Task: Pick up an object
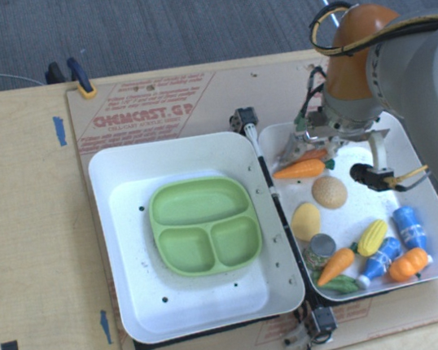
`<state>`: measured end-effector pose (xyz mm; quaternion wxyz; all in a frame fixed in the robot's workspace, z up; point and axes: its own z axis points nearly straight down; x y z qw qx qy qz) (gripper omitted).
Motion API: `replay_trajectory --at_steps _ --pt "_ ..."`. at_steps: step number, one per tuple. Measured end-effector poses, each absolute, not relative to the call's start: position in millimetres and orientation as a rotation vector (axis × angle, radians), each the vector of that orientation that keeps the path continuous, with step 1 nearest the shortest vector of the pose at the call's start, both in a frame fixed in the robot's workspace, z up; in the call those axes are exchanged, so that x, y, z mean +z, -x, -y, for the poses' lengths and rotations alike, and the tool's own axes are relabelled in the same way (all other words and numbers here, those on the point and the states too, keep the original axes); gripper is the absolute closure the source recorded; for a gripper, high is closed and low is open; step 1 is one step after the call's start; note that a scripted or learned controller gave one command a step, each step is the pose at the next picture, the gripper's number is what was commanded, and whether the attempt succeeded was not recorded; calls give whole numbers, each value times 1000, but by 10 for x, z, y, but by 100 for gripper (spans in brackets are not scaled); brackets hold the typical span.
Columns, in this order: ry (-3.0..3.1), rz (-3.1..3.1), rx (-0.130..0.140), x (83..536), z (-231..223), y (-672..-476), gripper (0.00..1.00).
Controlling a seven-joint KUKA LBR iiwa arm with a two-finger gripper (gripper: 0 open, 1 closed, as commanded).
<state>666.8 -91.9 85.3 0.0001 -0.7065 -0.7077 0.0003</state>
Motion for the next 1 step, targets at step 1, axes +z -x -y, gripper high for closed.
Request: replay_trajectory --at_steps 1 --pt "2219 2223 1 853 919 -6668 0"
